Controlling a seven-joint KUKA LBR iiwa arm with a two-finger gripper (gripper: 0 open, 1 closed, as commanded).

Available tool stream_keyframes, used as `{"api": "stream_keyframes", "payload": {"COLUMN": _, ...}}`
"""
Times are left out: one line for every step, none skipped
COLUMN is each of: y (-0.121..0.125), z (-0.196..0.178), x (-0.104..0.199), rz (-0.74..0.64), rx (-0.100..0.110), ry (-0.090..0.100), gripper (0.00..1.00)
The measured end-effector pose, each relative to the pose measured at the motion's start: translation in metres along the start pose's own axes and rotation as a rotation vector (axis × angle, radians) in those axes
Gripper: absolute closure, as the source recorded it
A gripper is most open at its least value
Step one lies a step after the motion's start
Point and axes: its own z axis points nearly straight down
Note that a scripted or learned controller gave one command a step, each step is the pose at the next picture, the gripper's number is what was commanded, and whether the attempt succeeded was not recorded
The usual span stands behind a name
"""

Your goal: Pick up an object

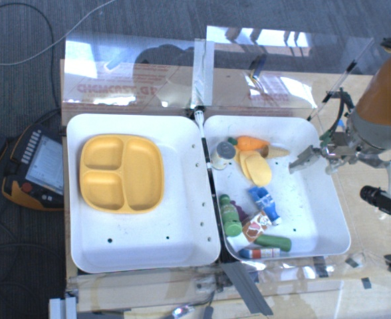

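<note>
Front lip of the bench (202, 291) carries two white bins: left bin (89, 248) holds a yellow divided plate (122, 173), right bin (318, 211) a clutter of small items. Orange carrot (252, 143), yellow banana-like piece (257, 168), blue packet (263, 203), green bottle (230, 216), green marker (272, 242). Hand (308, 157) hangs over right bin's right rim, nothing between the fingers, spread unclear.

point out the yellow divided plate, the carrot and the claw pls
yellow divided plate (122, 173), camera view, ridge where its three sections meet
carrot (252, 143), camera view, middle of the orange body
claw (295, 166), camera view, tip of the grey fingers over the right bin
</note>
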Motion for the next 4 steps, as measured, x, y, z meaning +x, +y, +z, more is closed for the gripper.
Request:
{"api": "stream_keyframes", "payload": {"y": -0.006, "z": 0.104, "x": 0.047, "rz": -0.166, "rx": -0.006, "ry": -0.003, "gripper": 0.0}}
{"api": "stream_keyframes", "payload": {"y": -0.027, "z": 0.106, "x": 0.085, "rz": -0.139, "rx": -0.02, "ry": -0.009, "gripper": 0.0}}
{"api": "stream_keyframes", "payload": {"y": 0.058, "z": 0.107, "x": 0.108, "rz": -0.008, "rx": -0.018, "ry": -0.005, "gripper": 0.0}}
{"api": "stream_keyframes", "payload": {"y": 0.061, "z": 0.015, "x": 0.135, "rz": 0.207, "rx": 0.0, "ry": -0.005, "gripper": 0.0}}
